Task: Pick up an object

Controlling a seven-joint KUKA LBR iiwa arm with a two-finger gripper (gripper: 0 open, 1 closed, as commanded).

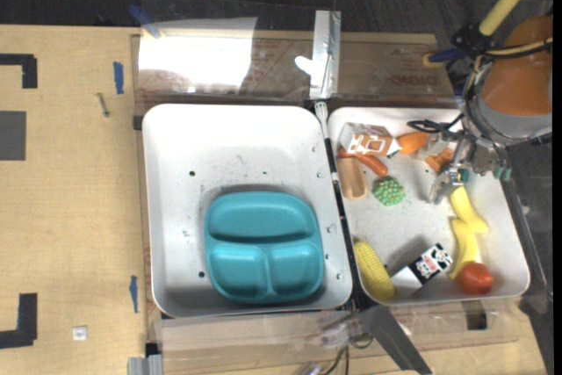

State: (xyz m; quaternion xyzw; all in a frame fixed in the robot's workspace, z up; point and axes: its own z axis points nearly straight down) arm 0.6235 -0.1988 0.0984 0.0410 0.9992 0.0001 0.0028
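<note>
My gripper hangs low over the right bin, near its upper right part. It is just above the top end of a yellow banana and beside an orange carrot piece. Around it in that bin lie a green knobbly ball, a red sausage, a bread roll and a small printed carton. Toward the front lie a corn cob, a black-and-white block and a red tomato. Nothing is visibly held.
The left bin holds a teal divided tray in its front half. The grey arm with its orange band comes in over the right bin's far right corner. A raised divider runs between the bins.
</note>
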